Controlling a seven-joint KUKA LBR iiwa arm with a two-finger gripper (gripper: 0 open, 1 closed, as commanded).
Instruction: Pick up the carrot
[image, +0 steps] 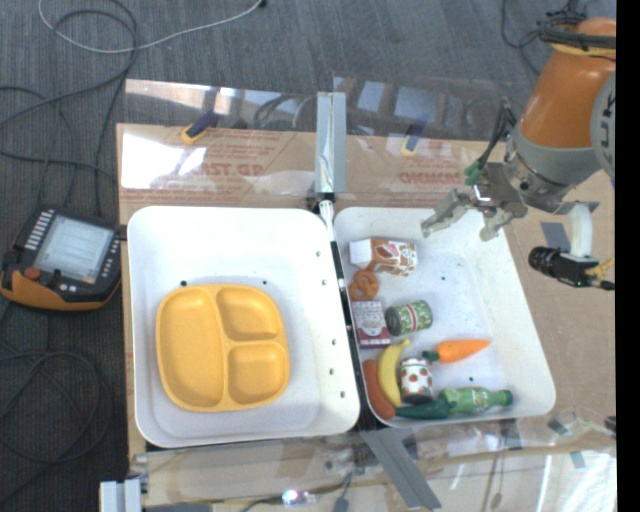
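The surface (150, 170) holds two white bins side by side. The left bin (150, 230) has a yellow plate (222, 346) with three parts in it. The right bin (500, 290) holds a bunch of play food pushed toward its left and near sides. The big arm (565, 110) with the orange band reaches in from the right. Its tool (462, 212) hangs open above the far right corner of the right bin, with nothing between its fingers. The green bottle (470, 400) lies along the near side, and a banana (390, 372) curves next to a small can (408, 318). The carrot (462, 350) lies flat between the can and the bottle, pointing right, well apart from the tool. I think the pick has not started yet. The tool needs to move toward the near side, stop over the carrot, go down, and close across its thin body.
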